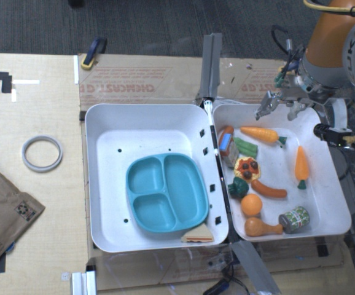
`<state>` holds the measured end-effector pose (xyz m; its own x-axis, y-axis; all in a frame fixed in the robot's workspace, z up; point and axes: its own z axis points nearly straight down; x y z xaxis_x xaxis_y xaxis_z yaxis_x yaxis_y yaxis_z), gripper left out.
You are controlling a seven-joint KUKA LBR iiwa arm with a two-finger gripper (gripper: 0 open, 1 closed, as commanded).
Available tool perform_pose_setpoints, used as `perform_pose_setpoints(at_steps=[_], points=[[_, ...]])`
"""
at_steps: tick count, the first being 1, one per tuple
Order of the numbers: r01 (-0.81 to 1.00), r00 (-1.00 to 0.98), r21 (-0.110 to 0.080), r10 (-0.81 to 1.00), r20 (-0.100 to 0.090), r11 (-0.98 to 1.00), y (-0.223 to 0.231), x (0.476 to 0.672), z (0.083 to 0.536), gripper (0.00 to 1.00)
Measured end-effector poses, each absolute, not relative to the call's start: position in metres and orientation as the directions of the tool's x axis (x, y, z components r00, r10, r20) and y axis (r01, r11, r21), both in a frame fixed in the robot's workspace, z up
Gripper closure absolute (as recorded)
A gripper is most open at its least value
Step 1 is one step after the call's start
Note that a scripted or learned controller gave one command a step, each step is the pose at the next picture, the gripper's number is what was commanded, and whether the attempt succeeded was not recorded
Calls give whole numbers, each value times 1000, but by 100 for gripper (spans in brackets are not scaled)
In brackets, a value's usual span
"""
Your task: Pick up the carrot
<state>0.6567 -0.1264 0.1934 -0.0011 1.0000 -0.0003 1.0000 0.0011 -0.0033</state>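
Camera view: one carrot (260, 134) lies near the far wall of the right bin (332, 183), tip pointing left, green stub to the right. A second carrot (301, 166) lies lengthwise near the bin's right wall, apart from the first. Just below the first sit a green pod (246, 146) and a pizza slice (247, 166); a can (225, 141) lies by the left wall. Nearer are broccoli (238, 187), a sausage (269, 191), an orange (251, 206), a squash (260, 227) and a tin (294, 219). The gripper (285, 106) hangs over the far rim, fingers spread, gripping nothing. The left bin (104, 165) holds a blue tray (165, 192) and a sandwich wedge (197, 236).
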Motion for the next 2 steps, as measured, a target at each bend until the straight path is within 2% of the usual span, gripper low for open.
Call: perform_pose_setpoints(at_steps=[1, 2], points=[[980, -197, 2, 980, -2, 197, -165, 659, 93, 0], [980, -196, -8, 981, 0, 196, -167, 657, 100, 100]])
